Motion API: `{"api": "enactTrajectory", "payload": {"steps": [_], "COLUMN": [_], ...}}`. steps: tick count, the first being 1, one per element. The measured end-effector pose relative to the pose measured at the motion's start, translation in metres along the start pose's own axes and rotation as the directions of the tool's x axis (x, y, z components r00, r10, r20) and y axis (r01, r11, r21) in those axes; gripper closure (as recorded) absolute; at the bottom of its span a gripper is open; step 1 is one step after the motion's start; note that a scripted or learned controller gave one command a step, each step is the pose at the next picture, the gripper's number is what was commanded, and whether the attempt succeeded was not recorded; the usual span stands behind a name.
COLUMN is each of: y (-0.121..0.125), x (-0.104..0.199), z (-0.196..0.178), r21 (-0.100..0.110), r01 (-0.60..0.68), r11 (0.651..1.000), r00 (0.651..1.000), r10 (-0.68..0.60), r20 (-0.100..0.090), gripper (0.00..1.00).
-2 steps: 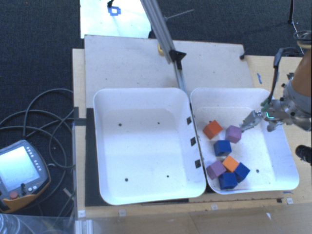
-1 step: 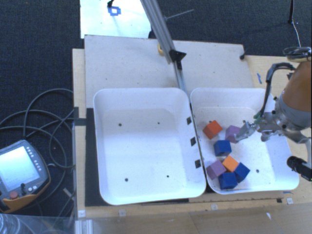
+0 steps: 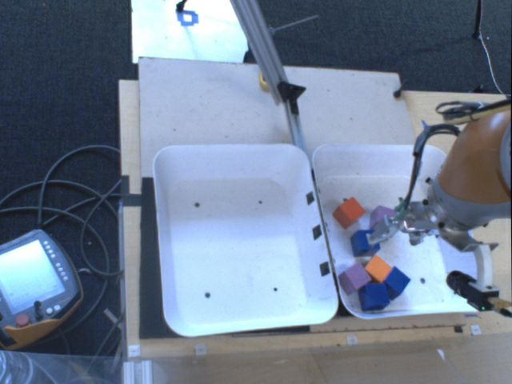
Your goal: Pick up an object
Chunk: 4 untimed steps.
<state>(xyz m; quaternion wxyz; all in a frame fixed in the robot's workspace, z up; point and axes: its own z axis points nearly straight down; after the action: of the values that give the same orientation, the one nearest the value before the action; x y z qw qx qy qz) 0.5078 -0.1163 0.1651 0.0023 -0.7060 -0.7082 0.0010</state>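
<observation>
The right bin [image 3: 424, 162] holds several small blocks. An orange block [image 3: 348, 212] lies toward its left wall, with a purple block [image 3: 381, 214] beside it and a blue block [image 3: 363, 243] just below. Nearer the front edge sit a purple block [image 3: 353, 278], an orange block [image 3: 378, 268] and two blue blocks [image 3: 397, 281] [image 3: 373, 297]. My gripper [image 3: 390, 227] reaches in from the right and hangs low over the spot between the upper purple block and the upper blue block, partly hiding both. The arm's orange band [image 3: 480, 162] is above the bin's right side.
The left bin [image 3: 232, 230] stands next to the right one, and their walls meet at about mid-frame. A slanted metal pole [image 3: 264, 46] crosses the back board. A teach pendant [image 3: 32, 282] and cables [image 3: 72, 198] lie off the bench at the left.
</observation>
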Motion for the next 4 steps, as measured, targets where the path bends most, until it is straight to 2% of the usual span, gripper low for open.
{"api": "enactTrajectory", "payload": {"steps": [1,2,4], "y": [-0.006,-0.004,-0.004], "x": [0.007,0.006,0.008], "z": [0.058,0.044,-0.046], "r21": [0.001,-0.008,-0.012], "r01": [-0.001,0.001,0.002], "r11": [1.000,1.000,1.000], "r00": [1.000,1.000,1.000], "r10": [0.001,-0.001,-0.002], "r20": [0.000,0.002,0.003], "gripper": [0.00,1.00,1.00]}}
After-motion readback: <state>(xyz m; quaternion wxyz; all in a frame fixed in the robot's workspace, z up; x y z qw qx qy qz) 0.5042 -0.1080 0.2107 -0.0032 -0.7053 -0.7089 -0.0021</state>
